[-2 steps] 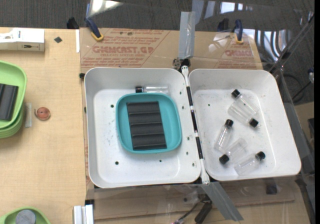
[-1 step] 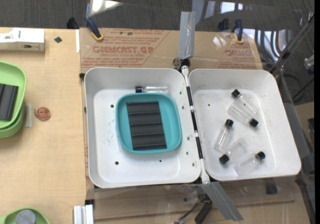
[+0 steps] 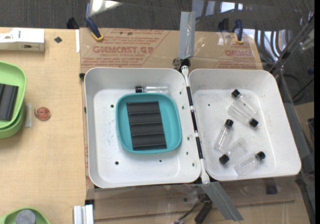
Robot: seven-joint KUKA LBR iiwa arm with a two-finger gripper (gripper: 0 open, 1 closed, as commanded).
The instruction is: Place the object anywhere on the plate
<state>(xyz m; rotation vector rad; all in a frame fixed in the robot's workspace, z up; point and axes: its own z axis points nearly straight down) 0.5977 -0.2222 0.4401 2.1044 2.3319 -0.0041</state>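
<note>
Right bin, arm's side: we count about five clear black-capped vials lying loose. Some touch or overlap, and one lies by the front wall.
Object: we judge it to be one of these vials, none of them on the plate yet.
Left bin: it holds a teal plate with a black ridged block covering its middle. One more vial lies just behind the plate, off it.
Gripper: we cannot tell how far open it is or whether it has anything.
Step in hand: pick a vial.
How to do it well: we would take the vial that lies most apart and close across its body. We would lift it clear of the divider and release low, since a vial could roll off the ridges.
</note>
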